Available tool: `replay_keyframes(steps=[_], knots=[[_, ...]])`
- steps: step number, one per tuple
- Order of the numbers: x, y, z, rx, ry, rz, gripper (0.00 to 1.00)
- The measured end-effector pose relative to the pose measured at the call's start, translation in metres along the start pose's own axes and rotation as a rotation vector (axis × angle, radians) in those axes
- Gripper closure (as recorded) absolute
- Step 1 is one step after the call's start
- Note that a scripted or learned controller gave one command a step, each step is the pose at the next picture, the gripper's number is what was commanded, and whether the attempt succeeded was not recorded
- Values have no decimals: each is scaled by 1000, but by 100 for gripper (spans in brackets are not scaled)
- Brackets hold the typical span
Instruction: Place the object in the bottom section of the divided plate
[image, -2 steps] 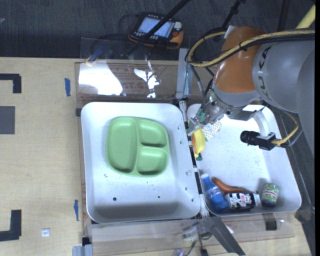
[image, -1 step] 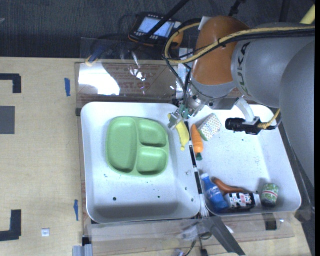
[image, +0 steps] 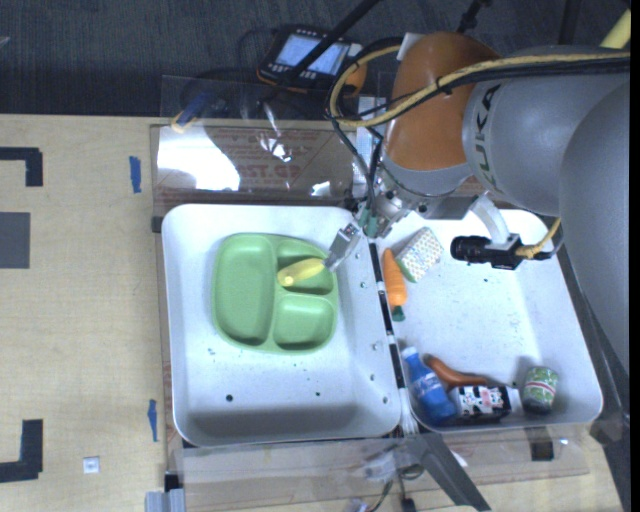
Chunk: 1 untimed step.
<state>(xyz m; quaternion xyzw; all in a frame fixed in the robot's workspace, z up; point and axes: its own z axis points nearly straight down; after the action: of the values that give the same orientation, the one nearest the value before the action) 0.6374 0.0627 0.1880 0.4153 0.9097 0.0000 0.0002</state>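
You can read only part of one marking, the dark letters "UK" of the maker's name on the grey arm (image: 520, 130) at about two o'clock, while the lit screen of the device (image: 308, 55) at twelve o'clock is too small to make out.

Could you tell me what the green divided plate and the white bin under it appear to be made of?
The divided plate looks like moulded plastic, matt green, with soft rounded ridges and no glare. The left bin seems to be glossier white plastic, judging by its sheen and rounded corners.
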Motion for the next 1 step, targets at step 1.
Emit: replay_keyframes(steps=[1], knots=[[38,59,35,-2,0,-320,0]])
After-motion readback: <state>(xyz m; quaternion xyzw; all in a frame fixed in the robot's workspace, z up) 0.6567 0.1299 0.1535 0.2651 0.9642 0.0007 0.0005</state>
